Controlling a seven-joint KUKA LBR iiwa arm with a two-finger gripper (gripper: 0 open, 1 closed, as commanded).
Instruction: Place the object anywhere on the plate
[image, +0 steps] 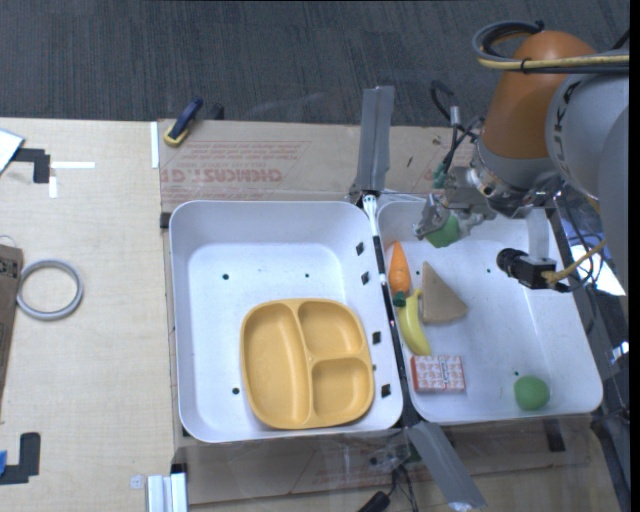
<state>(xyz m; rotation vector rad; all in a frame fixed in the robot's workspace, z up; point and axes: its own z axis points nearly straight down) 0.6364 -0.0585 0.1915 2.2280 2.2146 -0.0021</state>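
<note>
end effector (441, 226) pinching small green obj (444, 232) above right bin (575, 345), yellow plate (306, 362) in left bin (200, 300)

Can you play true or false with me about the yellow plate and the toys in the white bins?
1. The yellow three-compartment plastic plate lies in the left white bin. True.
2. The yellow banana lies on the plate. False: it lies in the right white bin.
3. The round green ball is beside the orange carrot. False: they are far apart.
4. The gripper holds a small green object. True.
</note>
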